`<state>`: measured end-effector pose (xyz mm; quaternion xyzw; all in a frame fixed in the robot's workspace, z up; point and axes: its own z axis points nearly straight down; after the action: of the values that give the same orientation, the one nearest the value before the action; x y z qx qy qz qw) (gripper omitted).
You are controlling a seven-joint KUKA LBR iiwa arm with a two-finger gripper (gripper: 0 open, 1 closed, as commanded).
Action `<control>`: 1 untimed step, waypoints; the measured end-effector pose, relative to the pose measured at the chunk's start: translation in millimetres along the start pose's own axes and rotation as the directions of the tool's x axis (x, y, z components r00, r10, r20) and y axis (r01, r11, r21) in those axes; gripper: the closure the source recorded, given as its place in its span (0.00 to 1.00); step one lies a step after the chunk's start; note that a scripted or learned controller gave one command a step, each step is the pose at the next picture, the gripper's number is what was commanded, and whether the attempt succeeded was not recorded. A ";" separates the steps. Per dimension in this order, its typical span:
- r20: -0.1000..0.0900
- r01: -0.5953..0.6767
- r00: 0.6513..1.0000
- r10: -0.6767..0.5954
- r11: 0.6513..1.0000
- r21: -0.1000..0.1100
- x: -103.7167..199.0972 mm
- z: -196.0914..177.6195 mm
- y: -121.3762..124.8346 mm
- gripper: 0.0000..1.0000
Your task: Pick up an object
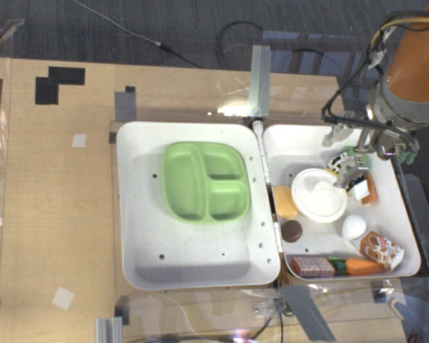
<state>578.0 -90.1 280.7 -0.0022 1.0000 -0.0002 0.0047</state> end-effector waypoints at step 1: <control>-0.011 0.082 0.997 -0.082 0.997 -0.001 -9.6 95.7 -64.3 0.00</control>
<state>588.8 -154.4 185.1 -0.0432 0.9991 0.0001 -0.0007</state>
